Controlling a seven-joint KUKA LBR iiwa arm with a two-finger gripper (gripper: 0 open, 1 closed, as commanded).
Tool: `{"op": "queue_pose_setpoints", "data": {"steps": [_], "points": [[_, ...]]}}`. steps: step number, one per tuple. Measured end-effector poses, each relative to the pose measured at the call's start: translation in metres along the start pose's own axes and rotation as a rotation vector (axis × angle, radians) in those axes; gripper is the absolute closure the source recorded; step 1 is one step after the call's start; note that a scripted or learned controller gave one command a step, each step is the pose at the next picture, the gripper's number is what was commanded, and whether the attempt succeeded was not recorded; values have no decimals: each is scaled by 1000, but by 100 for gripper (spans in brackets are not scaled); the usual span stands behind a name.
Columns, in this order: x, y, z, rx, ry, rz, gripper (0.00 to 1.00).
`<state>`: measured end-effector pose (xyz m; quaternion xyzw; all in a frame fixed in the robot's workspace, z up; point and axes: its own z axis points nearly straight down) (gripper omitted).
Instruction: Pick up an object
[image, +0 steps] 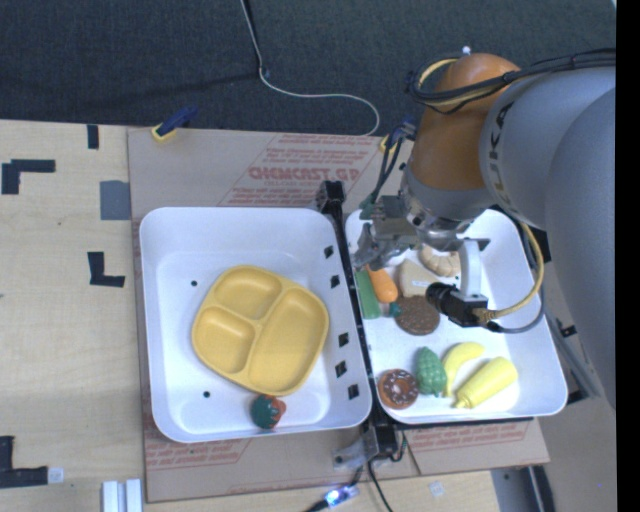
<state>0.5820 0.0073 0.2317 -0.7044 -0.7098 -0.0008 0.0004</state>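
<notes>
The grey arm with the orange band (462, 110) reaches down over the right bin (545, 400), and its gripper (400, 245) hangs low above the far left part of this bin, close to the wall that the two bins share. The wrist covers the jaws from above, so one cannot tell how far they stand apart, and nothing is seen between them. Whether they touch any toy is also not clear.

Just on the near side of the gripper lies an orange carrot (383, 286) with a green piece (369, 301) beside it, both against the shared wall. A pale round piece (412, 275) lies just next to the carrot, and a brown round patty (417, 316) lies a little nearer to the camera than it. Still nearer, along the front of the right bin, are a chocolate donut (398, 387), a green bumpy vegetable (430, 371), a banana (461, 357) and a yellow corn cob (487, 382), close together.

In the left bin (165, 240), well apart from the gripper, rests a yellow divided plate (260, 328), with a small red and green toy (267, 411) just at its front edge. Both bins stand on a sheet of cardboard (280, 165) on the tabletop (55, 290).
</notes>
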Motion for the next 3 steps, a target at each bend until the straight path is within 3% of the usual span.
{"op": "queue_pose_setpoints", "data": {"steps": [1,2,3], "points": [[-11,9,5,2,-3,7,100],[-9,-11,6,4,-3,8,100],[-18,2,3,2,-2,7,100]]}}
